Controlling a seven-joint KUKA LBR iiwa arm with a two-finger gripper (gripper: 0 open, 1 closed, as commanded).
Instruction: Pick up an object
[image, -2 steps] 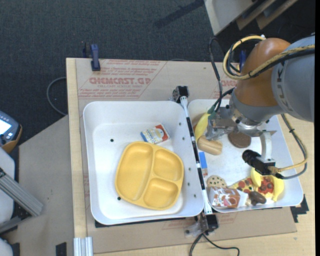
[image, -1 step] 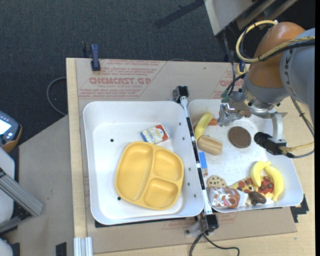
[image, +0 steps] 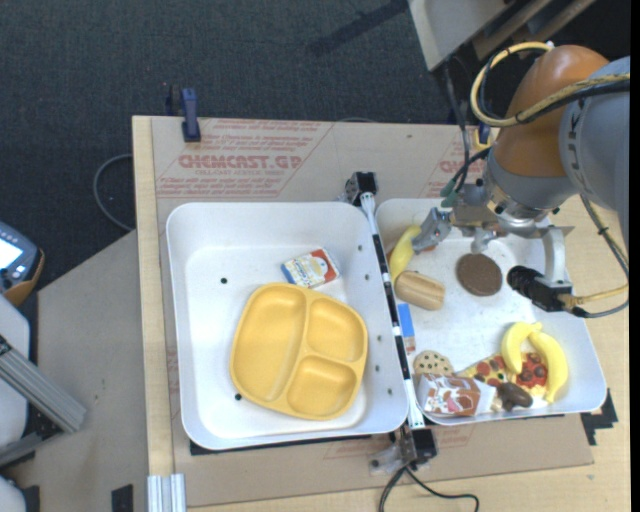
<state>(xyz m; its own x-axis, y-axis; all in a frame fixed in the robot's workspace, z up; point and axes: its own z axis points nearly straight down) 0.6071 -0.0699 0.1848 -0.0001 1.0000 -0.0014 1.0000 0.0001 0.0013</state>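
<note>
I had the tool (image: 487, 232) hanging over the far end of the right bin (image: 590, 372), directly above the brown disc (image: 479, 274); I could not tell its state. The bread roll (image: 420, 291) lay near, beside the divider. That position suited a straight drop onto the disc.

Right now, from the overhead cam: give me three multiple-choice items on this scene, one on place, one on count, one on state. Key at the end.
1. Where does the yellow divided tray lie?
A. left bin
B. right bin
C. on the bench outside both bins

2. How many compartments does the tray have?
A. two
B. three
C. five

3. How does the small carton stand?
A. upright inside the tray
B. lying flat beside the tray
C. held by the gripper

Key: 1 A, it lies inside the left bin. 2 B, three hollows show. 3 B, it lies on the bin floor above the tray.
</note>
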